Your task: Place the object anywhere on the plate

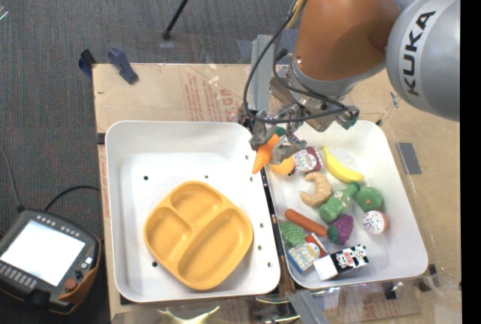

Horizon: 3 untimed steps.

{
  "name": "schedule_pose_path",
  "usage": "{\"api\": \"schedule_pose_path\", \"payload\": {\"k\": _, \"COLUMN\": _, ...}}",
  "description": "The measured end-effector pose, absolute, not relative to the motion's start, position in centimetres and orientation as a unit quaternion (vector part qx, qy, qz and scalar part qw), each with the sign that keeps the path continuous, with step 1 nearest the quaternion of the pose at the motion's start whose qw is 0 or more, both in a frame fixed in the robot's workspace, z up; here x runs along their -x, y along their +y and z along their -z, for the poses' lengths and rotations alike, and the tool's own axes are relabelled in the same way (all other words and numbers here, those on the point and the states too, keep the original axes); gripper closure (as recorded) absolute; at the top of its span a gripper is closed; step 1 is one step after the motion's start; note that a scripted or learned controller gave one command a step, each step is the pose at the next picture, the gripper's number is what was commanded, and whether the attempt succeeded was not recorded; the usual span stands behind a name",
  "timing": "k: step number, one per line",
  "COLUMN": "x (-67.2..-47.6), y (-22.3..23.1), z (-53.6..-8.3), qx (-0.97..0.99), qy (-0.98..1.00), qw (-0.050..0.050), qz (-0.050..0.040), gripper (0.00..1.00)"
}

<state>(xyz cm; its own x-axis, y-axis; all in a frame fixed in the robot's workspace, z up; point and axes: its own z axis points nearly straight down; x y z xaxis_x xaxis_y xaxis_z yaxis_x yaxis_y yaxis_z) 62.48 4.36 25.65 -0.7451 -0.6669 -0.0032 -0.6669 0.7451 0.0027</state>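
nearest the lens, at the bottom left corner, a black handheld control pendant with a pale screen [46, 256] lies off the tabletop [180, 93], out of the arm's way.

just beyond it, the left shallow white plastic bin [120, 165] holds the yellow-orange three-compartment plastic plate [198, 234], which lies flat with all three wells bare and turned a little on the diagonal. it sits toward the bin's near side, probably so anything dropped from above lands somewhere on it.

the right shallow white plastic bin [398, 187] serves as the supply heap: a yellow toy banana [342, 167], a tan toy croissant [316, 188], a red toy sausage [305, 222], a purple toy grape bunch [342, 228], a green toy pepper [369, 198] and a black-and-white cow-patterned carton [342, 261] lie loosely together.

the orange toy carrot with a green top [262, 155] is the thing in play. it hangs right over the seam where the two bins meet, at the far end, so not yet above the plate. its long axis runs steeply, green top up and to the right at the claw [270, 136], pointed orange tip down and slightly left, toward the left bin. the claw appears to pinch it at the upper end, though cables and dark metal crowd that spot, so the grip reads as likely rather than certain.

i judge the carry to be midway; the plate lies nearer the camera and left of the carrot.
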Motion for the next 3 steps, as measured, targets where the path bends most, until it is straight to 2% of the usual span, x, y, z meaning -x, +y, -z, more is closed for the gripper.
{"api": "schedule_pose_path", "payload": {"k": 1, "x": -58.7, "y": 14.3, "z": -18.4, "qx": 0.427, "qy": 0.904, "qw": -0.003, "qz": -0.0034, "gripper": 1.0}}
{"api": "schedule_pose_path", "payload": {"k": 2, "x": -53.1, "y": 17.2, "z": -21.3, "qx": 0.493, "qy": 0.87, "qw": 0.001, "qz": -0.0013, "gripper": 1.0}}
{"api": "schedule_pose_path", "payload": {"k": 3, "x": -53.0, "y": 17.1, "z": -21.2, "qx": 0.493, "qy": 0.87, "qw": 0.0, "qz": -0.0015, "gripper": 0.0}}
